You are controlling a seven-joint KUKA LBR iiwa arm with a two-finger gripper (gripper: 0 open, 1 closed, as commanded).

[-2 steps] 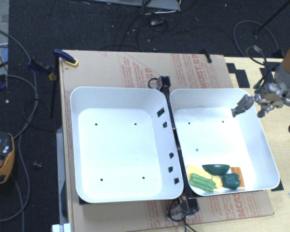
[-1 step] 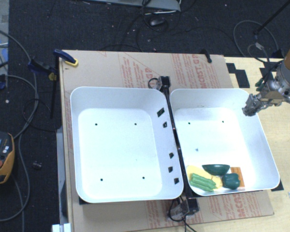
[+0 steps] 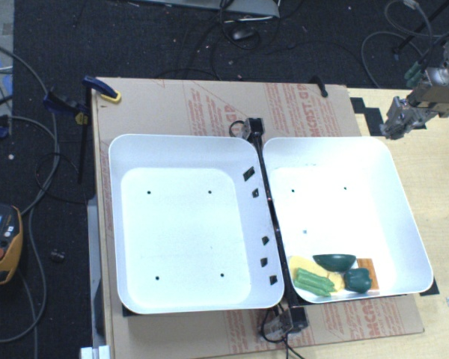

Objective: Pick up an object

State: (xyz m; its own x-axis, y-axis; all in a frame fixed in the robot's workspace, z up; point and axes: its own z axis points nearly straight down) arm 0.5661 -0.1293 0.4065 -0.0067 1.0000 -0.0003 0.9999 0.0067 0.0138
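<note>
Several small objects lie bunched at the front of the right bin (image 3: 393, 178): a dark green bowl-shaped piece (image 3: 334, 261), a ridged light green piece (image 3: 313, 282), a dark green lump (image 3: 358, 280), a yellow piece (image 3: 304, 265) and an orange piece (image 3: 368, 266). My gripper (image 3: 398, 123) hangs at the far right, beyond the right bin's back right corner and over the bench, well away from the objects. Nothing shows between its fingers.
The left bin (image 3: 135, 155) sits beside the right one, with a black divider strip (image 3: 266, 200) between them. Both rest on a cardboard sheet (image 3: 179, 99). Cables and a yellow-handled clamp (image 3: 105, 90) lie around the bench's back left.
</note>
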